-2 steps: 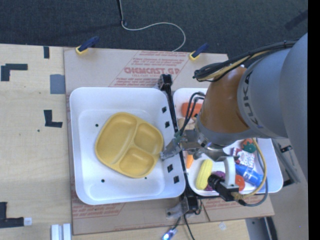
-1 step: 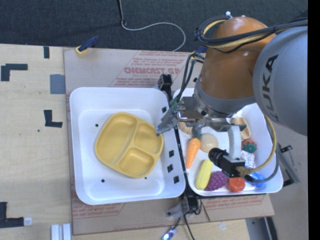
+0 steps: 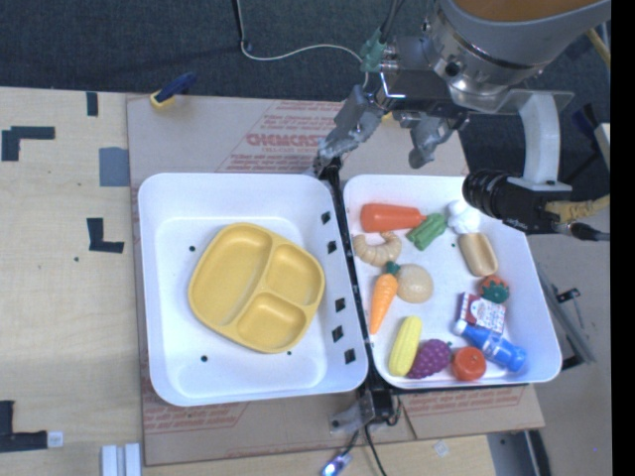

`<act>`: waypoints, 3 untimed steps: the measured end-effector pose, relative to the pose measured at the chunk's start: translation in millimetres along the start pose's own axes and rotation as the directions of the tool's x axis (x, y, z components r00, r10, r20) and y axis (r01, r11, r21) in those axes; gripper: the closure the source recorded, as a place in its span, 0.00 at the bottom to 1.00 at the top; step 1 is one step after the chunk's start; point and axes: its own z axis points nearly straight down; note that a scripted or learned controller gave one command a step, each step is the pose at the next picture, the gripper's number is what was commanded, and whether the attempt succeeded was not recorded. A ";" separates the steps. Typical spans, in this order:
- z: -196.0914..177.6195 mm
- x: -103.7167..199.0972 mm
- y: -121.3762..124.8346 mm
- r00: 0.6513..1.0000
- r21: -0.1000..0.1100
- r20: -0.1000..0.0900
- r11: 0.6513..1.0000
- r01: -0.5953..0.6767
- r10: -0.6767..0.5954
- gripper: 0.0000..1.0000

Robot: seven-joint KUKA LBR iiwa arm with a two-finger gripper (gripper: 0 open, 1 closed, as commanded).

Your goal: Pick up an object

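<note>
Toy foods sit loose in the right white bin (image 3: 541,296), none lifted:
- Far side: long orange-red plastic carrot (image 3: 390,216) lying flat. Green toy pepper (image 3: 428,231) just beside its right end.
- Below those: curved beige peanut-shaped piece (image 3: 376,252), then a small orange carrot with green top (image 3: 382,301) near the bin's left wall. A pale beige rounded piece (image 3: 415,285) touches the small carrot.
- Near edge: yellow corn cob (image 3: 404,345), purple grape bunch (image 3: 431,357) touching it, round red-orange tomato (image 3: 468,365), blue bottle (image 3: 499,350) lying on its side.
- Right side: red-and-white carton (image 3: 483,313), small red strawberry with green cap (image 3: 493,290), tan bread-roll shape (image 3: 478,254), small white piece (image 3: 458,213) by the far right corner.

The left white bin (image 3: 164,266) has a yellow three-compartment plastic plate (image 3: 258,286) lying flat at its middle.

The gripper (image 3: 372,162) hangs over the far rims of the bins, about where they meet, clear of all the toys. The fingers (image 3: 342,137) are spread apart with nothing between them. One finger slants down-left toward the divider between the bins; the other is shorter in view and points down toward the right bin's far rim.

The grey arm with orange band (image 3: 516,8) comes in from the upper right, wrist tilted down and left. A black cylinder (image 3: 501,198) on the arm overhangs the right bin's far right corner.

Both bins rest on a cardboard sheet (image 3: 238,137) on the wooden surface (image 3: 60,266). A white cable (image 3: 288,56) trails behind them.
</note>
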 end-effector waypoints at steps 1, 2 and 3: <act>-0.4 -0.9 -0.2 1.000 0.018 0.007 1.000 -0.002 0.002 1.00; 100.8 -8.9 -3.2 1.000 0.030 0.010 1.000 -0.007 0.007 1.00; 183.0 65.8 -4.7 1.000 0.027 0.008 1.000 0.001 -0.001 1.00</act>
